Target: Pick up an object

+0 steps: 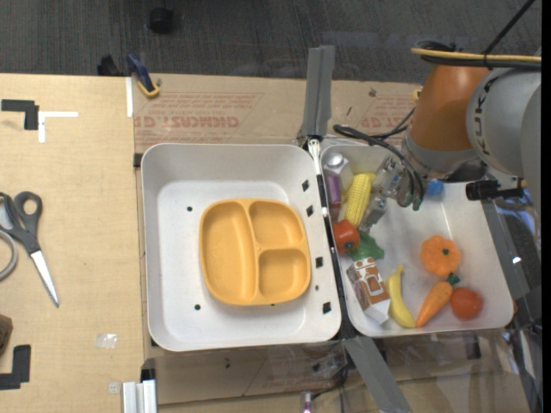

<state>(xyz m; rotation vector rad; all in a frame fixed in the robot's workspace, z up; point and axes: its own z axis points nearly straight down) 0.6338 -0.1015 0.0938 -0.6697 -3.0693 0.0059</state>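
Nearest to the camera, along the front wall of the right bin, several toys lie close together: a small box with a brown and white print, a banana just beside it, a carrot leaning against the banana's end, and a red tomato touching the carrot's green top; I judge they are crowded so that any descent finds something, but the crowding also makes a clean grasp harder. A little further stands an orange pumpkin, apart from the others, so it would be the easiest target for me. On the left, the other bin holds a yellow divided plate, lying flat in its middle, perhaps as a place for things I lift.

Further still, against the wall between the bins, a red pepper sits with a green piece beside it, and above them a corn cob lies lengthwise next to a purple and silver can. My gripper is low in this far part, just beside the corn cob; I come tilted from the right, which I think is why my wrist is turned so. My fingers appear a little apart with nothing between them, so no object is picked up yet; the corn cob seems the nearest candidate.
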